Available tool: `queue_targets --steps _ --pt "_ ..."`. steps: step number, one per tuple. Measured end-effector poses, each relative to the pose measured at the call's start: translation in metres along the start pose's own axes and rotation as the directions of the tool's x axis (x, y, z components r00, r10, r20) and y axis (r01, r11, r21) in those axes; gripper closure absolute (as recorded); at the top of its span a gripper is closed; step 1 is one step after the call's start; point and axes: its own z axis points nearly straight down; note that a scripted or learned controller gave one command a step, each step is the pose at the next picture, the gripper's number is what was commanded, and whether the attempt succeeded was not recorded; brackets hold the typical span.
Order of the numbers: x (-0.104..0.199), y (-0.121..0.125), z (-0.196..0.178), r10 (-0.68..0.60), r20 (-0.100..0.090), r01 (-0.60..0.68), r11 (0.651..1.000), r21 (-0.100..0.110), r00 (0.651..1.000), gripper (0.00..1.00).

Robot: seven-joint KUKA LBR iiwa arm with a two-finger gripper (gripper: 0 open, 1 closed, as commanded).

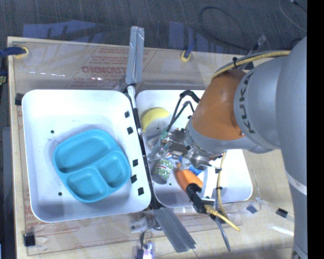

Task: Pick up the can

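A wooden bench (70,58) seen from above carries two shallow white plastic bins side by side. The left bin (38,117) holds a light blue plastic tray (92,165) with three compartments, lying flat and turned at an angle near the bin's middle. The right bin (240,179) is largely covered by a large grey robot arm (281,107) with a broad orange band (218,109) above its wrist, reaching in from the right side. The arm's two-finger gripper (170,147) hangs low in the left part of the right bin; the wrist and cables hide it too much to tell whether it is open or closed. A small cylindrical metal can with a green label (163,169) lies just below the gripper, close to the divider between the bins; whether the gripper touches it cannot be made out. A round yellow object (154,117) sits toward the back of the same bin, and an orange tool-like object with a black end (186,179) lies just to the right of the can.
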Motion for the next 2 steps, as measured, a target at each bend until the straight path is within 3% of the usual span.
queue_targets --steps 1,2 --pt "-0.013 0.073 -0.017 0.116 0.001 -0.116 0.993 0.003 0.993 0.00" --pt "-0.045 0.124 0.100 0.161 0.001 -0.161 0.987 0.003 0.987 0.00"
